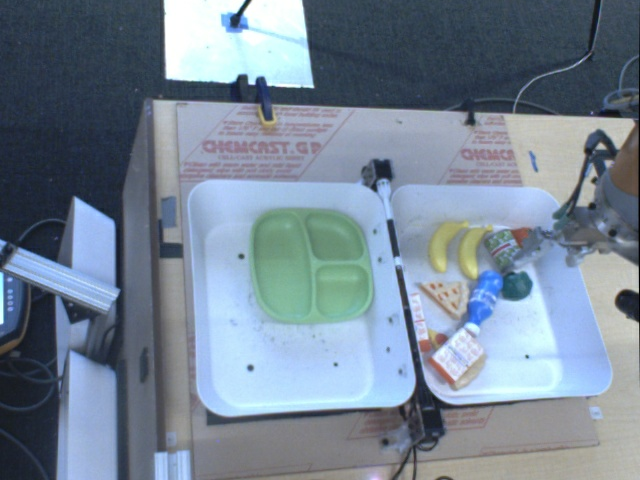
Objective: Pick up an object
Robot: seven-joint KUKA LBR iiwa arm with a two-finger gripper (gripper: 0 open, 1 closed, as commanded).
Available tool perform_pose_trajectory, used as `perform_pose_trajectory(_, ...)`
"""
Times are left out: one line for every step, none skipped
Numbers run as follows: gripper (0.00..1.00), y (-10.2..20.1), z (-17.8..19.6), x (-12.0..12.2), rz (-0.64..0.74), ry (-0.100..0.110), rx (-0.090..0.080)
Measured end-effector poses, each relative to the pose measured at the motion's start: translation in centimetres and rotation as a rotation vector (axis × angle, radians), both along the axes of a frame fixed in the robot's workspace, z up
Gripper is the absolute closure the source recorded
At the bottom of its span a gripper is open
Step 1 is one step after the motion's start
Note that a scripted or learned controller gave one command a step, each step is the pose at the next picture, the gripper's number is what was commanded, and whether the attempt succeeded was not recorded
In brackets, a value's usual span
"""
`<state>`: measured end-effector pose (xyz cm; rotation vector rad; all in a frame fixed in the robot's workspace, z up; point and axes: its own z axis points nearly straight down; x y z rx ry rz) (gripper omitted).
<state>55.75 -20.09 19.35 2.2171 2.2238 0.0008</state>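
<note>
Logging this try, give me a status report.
Gripper low at right bin's far edge, by red-green can. Nothing seen gripped. Bananas, blue bottle crowd close.

My gripper (537,238): grey metal, slim and angular. Behind my jaws, an orange band (628,173); dark cables (590,168) loop above it.

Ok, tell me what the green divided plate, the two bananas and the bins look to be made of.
Green divided plate: likely moulded plastic, matte, one even pale green with soft rounded compartment ridges.
Bananas: probably plastic toy fruit, smooth uniform yellow without spots, though the view is too coarse for certainty.
Left bin and right bin: seemingly thin formed white plastic, slightly glossy, with rounded corners and rolled rims.
</note>
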Motion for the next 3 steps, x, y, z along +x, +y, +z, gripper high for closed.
perform_pose_trajectory(0.0,6.7,-10.5,2.4,0.0,0.003,0.002)
perform_pose_trajectory(0.0,11.5,-10.9,-2.3,0.0,-0.001,0.0)
perform_pose_trajectory(1.0,11.5,-9.9,-2.2,0.0,-0.002,0.0)
